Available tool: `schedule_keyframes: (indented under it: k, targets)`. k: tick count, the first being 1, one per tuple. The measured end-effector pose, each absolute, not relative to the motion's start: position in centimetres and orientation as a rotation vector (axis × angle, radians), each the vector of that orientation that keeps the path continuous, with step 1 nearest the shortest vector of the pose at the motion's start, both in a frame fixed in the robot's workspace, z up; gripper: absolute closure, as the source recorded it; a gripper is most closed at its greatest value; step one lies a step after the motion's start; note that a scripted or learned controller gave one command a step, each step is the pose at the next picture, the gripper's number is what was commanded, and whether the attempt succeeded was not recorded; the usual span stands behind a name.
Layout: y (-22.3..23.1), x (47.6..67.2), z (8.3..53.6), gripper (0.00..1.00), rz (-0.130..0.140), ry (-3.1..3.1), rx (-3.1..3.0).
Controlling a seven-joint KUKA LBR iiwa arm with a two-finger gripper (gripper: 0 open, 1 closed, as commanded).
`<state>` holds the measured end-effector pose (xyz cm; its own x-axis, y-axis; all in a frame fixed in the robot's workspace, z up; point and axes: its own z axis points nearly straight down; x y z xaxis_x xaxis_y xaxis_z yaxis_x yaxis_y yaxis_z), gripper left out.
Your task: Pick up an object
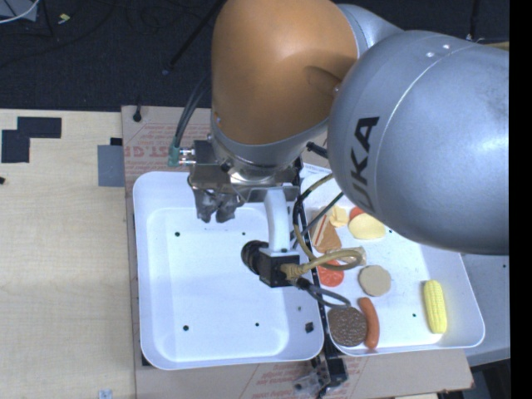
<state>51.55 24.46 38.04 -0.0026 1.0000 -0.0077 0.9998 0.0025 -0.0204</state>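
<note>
While upright: corn (434,306), long axis vert.

The grey arm (416,140) reaches in from the right; its gripper (218,210) hangs low, pointing down.

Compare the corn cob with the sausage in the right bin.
The corn cob is bright yellow and bumpy; the sausage is reddish-brown and smooth. The corn cob looks thicker, the sausage slimmer. The corn cob lies apart near the bin's right wall; the sausage lies beside a dark round patty. Both are elongated and lie flat.
</note>
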Motion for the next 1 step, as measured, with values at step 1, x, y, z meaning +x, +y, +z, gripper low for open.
schedule_keyframes:
  k: [1]
  targets:
    - [24.32, 49.81, 52.52, 1.00, -0.018, -2.224, -2.222]
